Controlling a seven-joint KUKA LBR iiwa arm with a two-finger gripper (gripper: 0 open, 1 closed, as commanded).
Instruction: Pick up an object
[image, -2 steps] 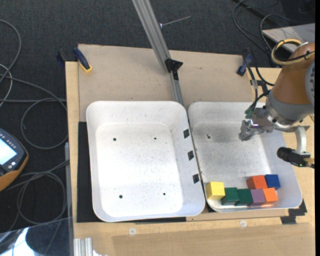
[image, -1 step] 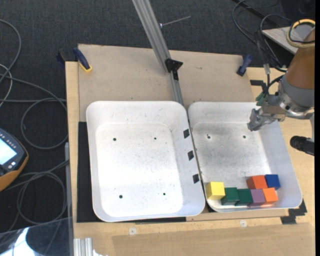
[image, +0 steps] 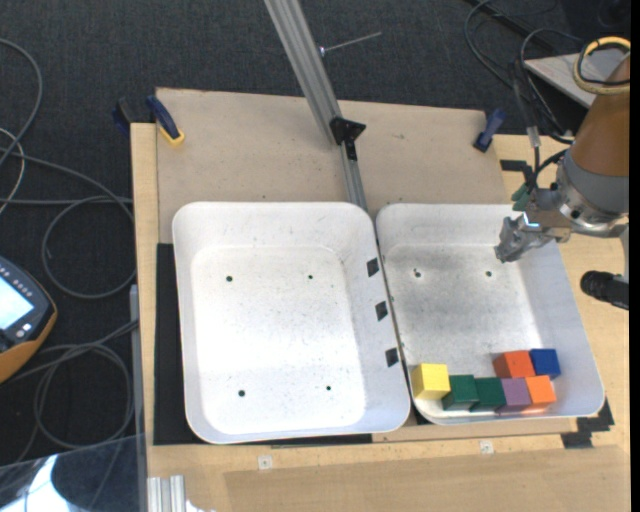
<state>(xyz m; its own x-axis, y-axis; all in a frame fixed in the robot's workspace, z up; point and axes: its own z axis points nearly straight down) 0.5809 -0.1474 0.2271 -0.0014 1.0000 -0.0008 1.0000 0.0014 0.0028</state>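
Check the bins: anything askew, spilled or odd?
Nothing spilled. The blocks sit bunched along the near edge of the right bin, none tipped out. The gripper hangs over that bin's far right corner, away from them.

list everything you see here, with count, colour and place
bins: 2, white, side by side on the bench
blocks: 7, in the right bin's near edge: yellow, two green, purple, two orange, blue
clamps: 2, blue, far corners of the board
metal bar: 1, grey, slanting down to between the bins
device: 1, orange and black, on the floor at left
cables: black, on the floor
arm: 1, grey with an orange band, at right
gripper: 1, over the right bin's far right corner
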